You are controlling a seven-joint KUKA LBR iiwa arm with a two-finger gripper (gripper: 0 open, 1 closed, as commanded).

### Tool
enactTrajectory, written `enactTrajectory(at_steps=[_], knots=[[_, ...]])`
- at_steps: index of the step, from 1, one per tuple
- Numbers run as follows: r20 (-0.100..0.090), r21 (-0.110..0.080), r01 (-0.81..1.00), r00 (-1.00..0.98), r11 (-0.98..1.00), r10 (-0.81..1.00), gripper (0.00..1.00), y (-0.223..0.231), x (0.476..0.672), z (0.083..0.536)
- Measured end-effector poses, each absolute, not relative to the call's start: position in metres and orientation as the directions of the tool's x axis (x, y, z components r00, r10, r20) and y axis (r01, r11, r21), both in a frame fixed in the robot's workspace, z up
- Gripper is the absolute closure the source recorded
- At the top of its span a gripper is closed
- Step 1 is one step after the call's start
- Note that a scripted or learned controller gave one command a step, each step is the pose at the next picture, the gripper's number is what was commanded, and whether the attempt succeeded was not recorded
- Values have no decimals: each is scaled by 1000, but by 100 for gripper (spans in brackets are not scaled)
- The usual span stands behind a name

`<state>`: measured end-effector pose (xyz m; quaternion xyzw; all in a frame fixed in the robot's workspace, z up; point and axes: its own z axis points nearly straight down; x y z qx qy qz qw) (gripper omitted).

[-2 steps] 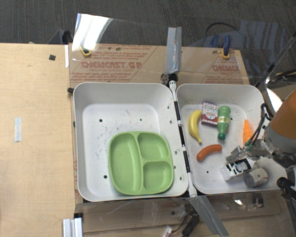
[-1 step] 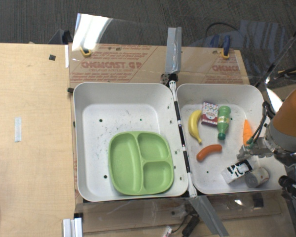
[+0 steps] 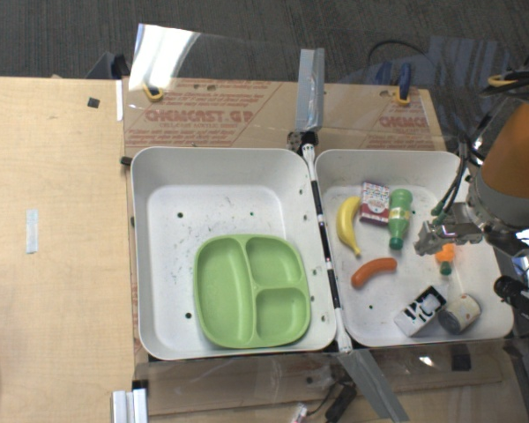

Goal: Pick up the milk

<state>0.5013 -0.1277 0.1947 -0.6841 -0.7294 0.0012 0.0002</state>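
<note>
A: Working across from the left, what's on the tabletop (image 3: 53, 236)?

B: The left bin (image 3: 159, 236) carries a green divided plate (image 3: 251, 291). The right bin (image 3: 370, 320) has the rest: a banana (image 3: 347, 225), then a red sausage (image 3: 373, 271) below it.

A: And the milk?

B: The milk (image 3: 375, 203) is the small pink-and-white carton just beside the banana, toward the bin's back wall, touching or nearly touching a green bottle (image 3: 398, 218) on its right. A black-and-white box (image 3: 420, 310) and a grey object (image 3: 463, 313) lie near the front edge.

A: Where's the hand?

B: The hand (image 3: 448, 233) hangs over the right part of that bin, near a small orange piece (image 3: 445, 255), apart from the carton. I can't tell how wide it is spread, and nothing shows between its tips.

A: How will the carton handle?

B: Likely light and fairly stiff, though thin walls may dent under a hard squeeze. I'd take it across the flat sides, minding the bottle crowding one side.
</note>
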Motion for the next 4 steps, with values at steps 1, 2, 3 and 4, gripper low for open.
enactTrajectory(at_steps=[1, 2, 3, 4], knots=[[-1, -2, 998, -64, 64, 998, 0, -128, 501, 195], [1, -3, 999, -50, 50, 999, 0, -167, 477, 91], [0, -2, 996, -87, 87, 996, 0, -171, 477, 91], [1, -4, 995, -104, 104, 995, 0, -154, 477, 90]])
